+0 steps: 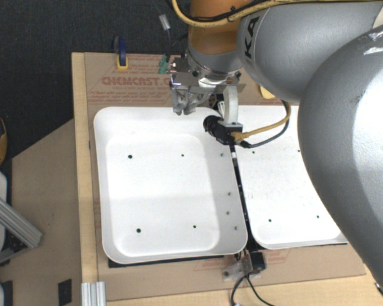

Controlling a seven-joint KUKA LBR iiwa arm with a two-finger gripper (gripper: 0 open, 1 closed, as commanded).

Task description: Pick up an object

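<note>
Because the arm (319, 56) enters from the right of the camera view and covers the upper right of the frame, part of the right bin (287, 196) is hidden behind it.

Camera view:
- Object: its place cannot be told. The left bin (102, 171) presents a white floor with a few small dark dots. The visible strip of the right bin looks the same. Which way an object lies from the jaws, and how its long axis runs, therefore cannot be stated.
- Gripper (190, 102): located at the upper middle of the frame, over the far rim of the left bin, near the corner where the two bins meet.
- Jaws: whether wide or narrow cannot be told. Nothing is seen between them.
- Arm pose: the orange band (220, 5) stands directly above the wrist, so the tool points roughly straight down at the table (86, 94). A black and yellow cable (268, 134) loops from the wrist toward the right.

Judgement: the pick is not yet made. The next move calls for travel from the rim toward a bin floor.
</note>
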